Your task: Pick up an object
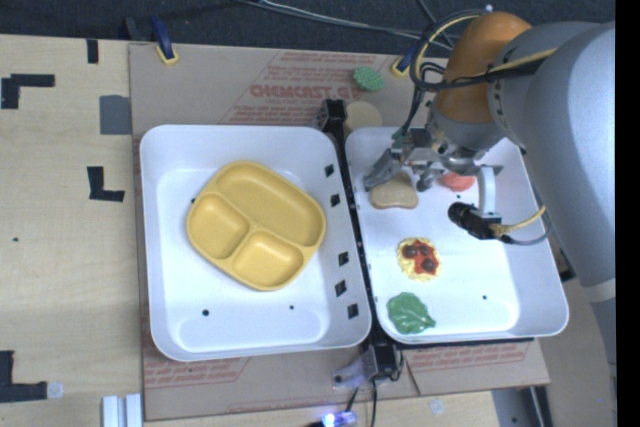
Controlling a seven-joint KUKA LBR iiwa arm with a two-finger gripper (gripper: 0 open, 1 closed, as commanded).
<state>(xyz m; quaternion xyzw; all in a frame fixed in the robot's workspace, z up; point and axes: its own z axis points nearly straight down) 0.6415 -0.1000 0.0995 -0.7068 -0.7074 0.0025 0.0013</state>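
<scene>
My gripper (402,173) hangs low in the right bin (500,310), over the far left part of it. Its two fingers straddle a tan, bread-like piece (394,197) that lies on the bin floor just below the fingertips. A red piece (459,181) lies to the right of the gripper, partly hidden by it. A yellow piece with red spots (419,257) rests mid-bin, and a green leafy piece (410,313) lies near the front edge. The fingers look spread, with nothing lifted between them.
The left bin (170,315) holds a yellow compartment tray (256,224). A black divider with clips (345,215) runs between the bins. A green piece (368,77) sits on the cardboard beyond the bins. The grey arm (570,135) covers the right bin's far right side.
</scene>
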